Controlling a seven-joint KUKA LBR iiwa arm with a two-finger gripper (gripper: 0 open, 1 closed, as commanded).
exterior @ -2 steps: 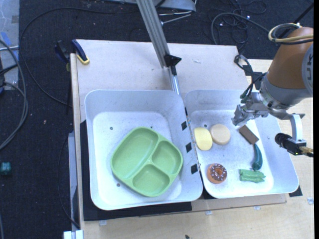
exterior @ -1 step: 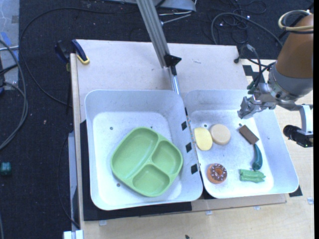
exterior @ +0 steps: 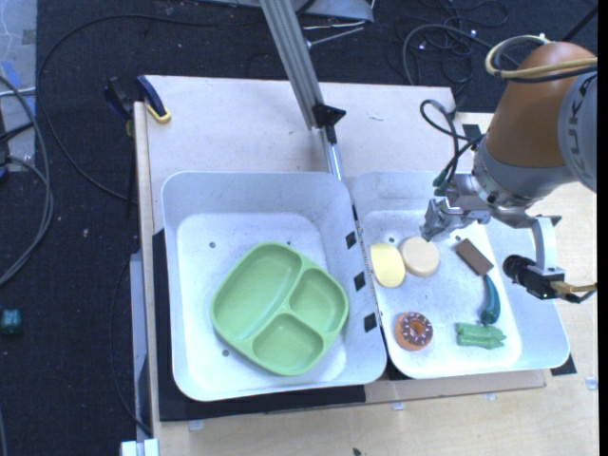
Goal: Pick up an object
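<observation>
In the right bin (exterior: 538,348) lie a yellow oval piece (exterior: 387,265), a cream round piece (exterior: 420,256), a brown block (exterior: 472,256), a sprinkled donut (exterior: 413,331), a teal curved piece (exterior: 490,299) and a green leafy piece (exterior: 479,335). My gripper (exterior: 438,218) hangs over the bin's back part, just above and behind the cream round piece. Nothing shows between its fingers. The arm's grey and orange body covers the bin's far right corner.
The left bin (exterior: 190,207) holds a green three-compartment plate (exterior: 279,307). A slanted metal pole (exterior: 296,50) comes down to the back rim between the two bins. Cables lie on the dark floor behind the bench.
</observation>
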